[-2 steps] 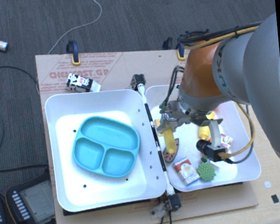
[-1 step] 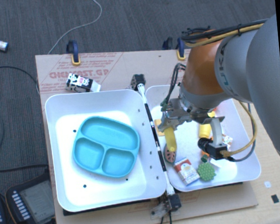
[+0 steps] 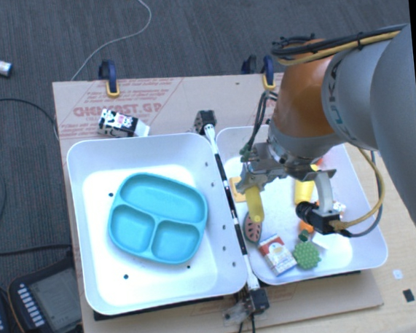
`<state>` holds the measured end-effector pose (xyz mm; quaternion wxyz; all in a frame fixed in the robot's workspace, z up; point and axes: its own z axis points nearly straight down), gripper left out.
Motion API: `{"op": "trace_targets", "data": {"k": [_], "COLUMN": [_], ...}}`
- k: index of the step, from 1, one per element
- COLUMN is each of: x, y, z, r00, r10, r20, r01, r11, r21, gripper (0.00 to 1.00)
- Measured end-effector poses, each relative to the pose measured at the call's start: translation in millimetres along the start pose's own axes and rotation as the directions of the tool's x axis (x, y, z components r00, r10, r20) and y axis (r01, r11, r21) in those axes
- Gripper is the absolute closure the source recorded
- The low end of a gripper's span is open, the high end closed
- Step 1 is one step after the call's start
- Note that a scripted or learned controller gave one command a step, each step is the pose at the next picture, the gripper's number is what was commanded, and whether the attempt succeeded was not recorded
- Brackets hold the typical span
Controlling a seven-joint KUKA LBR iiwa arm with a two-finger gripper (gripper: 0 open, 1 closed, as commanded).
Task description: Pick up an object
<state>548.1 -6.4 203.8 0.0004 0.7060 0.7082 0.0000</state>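
Grey and orange metal of the arm (image 3: 332, 91) is seen coming in from the right and bending down over the right bin (image 3: 369, 245). The jaws (image 3: 262, 179) are placed low at the left part of this bin, close to the wall shared with the left bin (image 3: 88, 210); whether they are open or closed cannot be told, because the wrist covers them from above, and nothing is clearly seen between them. Just below the jaws a yellow stick-shaped object (image 3: 254, 203) is seen, and under it a round brown and red piece (image 3: 253, 228) is lying. Near the front of the right bin a small red and white packet (image 3: 276, 254) is lying, and just beside it a green broccoli-like toy (image 3: 306, 255). More to the right a yellow block (image 3: 304, 190) and a small orange piece (image 3: 305, 226) are found, partly covered by a black cable part. In the left bin a blue divided plate (image 3: 156, 217) with three sections is lying flat. Both bins are carried by a cardboard-covered surface (image 3: 150, 102), on which a small black and white object (image 3: 120, 124) is placed behind the left bin.
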Motion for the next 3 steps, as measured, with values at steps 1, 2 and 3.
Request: {"op": "trace_targets", "data": {"k": [1, 2, 3], "x": [0, 0, 0], "y": [1, 1, 2], "z": [-10, -19, -29], "r00": [1.0, 1.0, 1.0], "r10": [0.0, -0.001, -0.002], "r20": [0.001, 0.001, 0.001], "r01": [0.0, 0.001, 0.002], "r11": [1.0, 1.0, 1.0], "r21": [-0.001, -0.001, -0.002], "gripper": [1.0, 1.0, 1.0]}}
